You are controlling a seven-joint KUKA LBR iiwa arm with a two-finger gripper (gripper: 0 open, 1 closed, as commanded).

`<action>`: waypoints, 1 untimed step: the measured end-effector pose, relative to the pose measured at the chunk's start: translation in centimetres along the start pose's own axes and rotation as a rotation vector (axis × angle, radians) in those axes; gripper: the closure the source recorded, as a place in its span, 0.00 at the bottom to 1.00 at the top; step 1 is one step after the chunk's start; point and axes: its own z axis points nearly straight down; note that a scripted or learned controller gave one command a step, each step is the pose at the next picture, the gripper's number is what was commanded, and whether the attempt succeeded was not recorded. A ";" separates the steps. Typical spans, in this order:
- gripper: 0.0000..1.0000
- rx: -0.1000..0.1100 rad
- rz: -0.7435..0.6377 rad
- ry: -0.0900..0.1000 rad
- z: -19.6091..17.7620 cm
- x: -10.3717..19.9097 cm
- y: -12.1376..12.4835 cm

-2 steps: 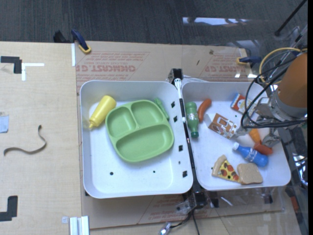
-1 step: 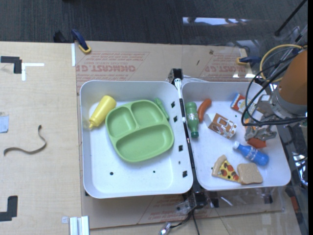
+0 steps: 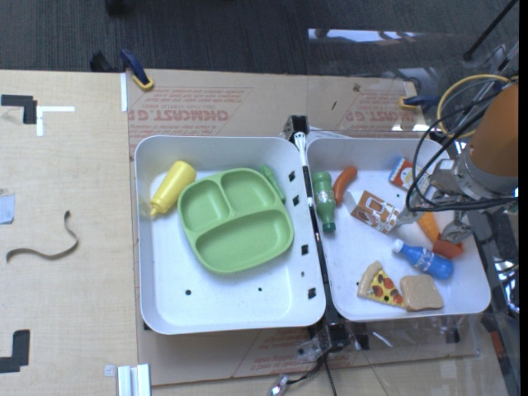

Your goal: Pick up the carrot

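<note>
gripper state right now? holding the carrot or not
gripper: low over the right bin by the carrot; open, closed or holding cannot be told, cables hide it.

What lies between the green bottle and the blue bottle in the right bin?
In the camera view, a brown snack packet lies between the green bottle and the blue bottle.

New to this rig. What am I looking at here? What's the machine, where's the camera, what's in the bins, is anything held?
One fixed camera looks down at a slant on two shallow white bins. The grey arm with an orange band reaches in from the right, cables hanging around its wrist. Its gripper sits low over the right bin, near the orange carrot; whether it grips anything is hidden. That bin also holds a green bottle, a sausage, a pizza slice, bread and a blue bottle. The left bin holds a green divided plate and a yellow bottle.
</note>
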 end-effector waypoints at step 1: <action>1.00 0.005 -0.002 -0.005 -1.0 -0.3 -0.1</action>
